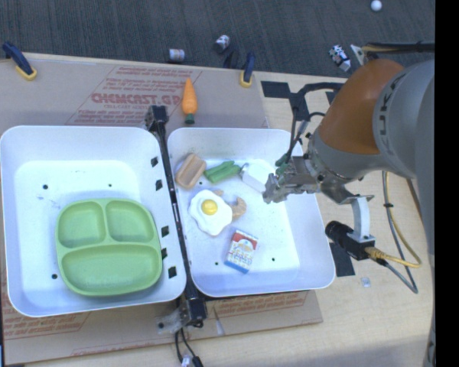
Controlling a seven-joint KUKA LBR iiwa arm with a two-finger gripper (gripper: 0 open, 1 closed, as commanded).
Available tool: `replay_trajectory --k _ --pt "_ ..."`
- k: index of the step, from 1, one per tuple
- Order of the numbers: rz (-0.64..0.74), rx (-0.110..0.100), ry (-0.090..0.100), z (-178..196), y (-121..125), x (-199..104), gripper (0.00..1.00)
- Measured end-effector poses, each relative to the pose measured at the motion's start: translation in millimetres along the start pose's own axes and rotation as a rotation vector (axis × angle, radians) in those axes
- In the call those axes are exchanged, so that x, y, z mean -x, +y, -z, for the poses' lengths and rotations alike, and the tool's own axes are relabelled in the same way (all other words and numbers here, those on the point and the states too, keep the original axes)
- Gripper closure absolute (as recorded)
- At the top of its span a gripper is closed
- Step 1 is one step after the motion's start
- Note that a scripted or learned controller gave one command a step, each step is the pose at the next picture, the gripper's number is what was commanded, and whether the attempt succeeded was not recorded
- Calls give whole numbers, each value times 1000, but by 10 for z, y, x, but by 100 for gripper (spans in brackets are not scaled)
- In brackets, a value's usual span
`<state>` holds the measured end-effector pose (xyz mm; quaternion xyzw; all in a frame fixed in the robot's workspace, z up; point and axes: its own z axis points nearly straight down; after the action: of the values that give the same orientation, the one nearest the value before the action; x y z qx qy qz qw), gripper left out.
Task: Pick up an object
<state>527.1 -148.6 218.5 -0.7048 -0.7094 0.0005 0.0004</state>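
The right bin [306, 274] holds a fried egg toy [209, 211], a tan bread roll [190, 171], a green pepper-like piece [221, 171], a small white piece [252, 179] and a red, white and blue carton [242, 251]. My gripper [274, 191] hangs over the bin's right half, just right of the white piece and above bare bin floor. Nothing shows between its fingers. The grey arm with its orange band [359, 117] reaches in from the right.
The left bin [15, 151] holds a green divided plate [109, 246]. An orange carrot toy [188, 98] lies on the cardboard behind the bins. Blue clamps [248, 69] sit at the board's back edge. Small loose objects lie on the dark floor beyond.
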Motion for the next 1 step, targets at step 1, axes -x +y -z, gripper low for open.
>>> replay_trajectory --k 1 --pt "-1 -1 0 127 -490 -161 100"
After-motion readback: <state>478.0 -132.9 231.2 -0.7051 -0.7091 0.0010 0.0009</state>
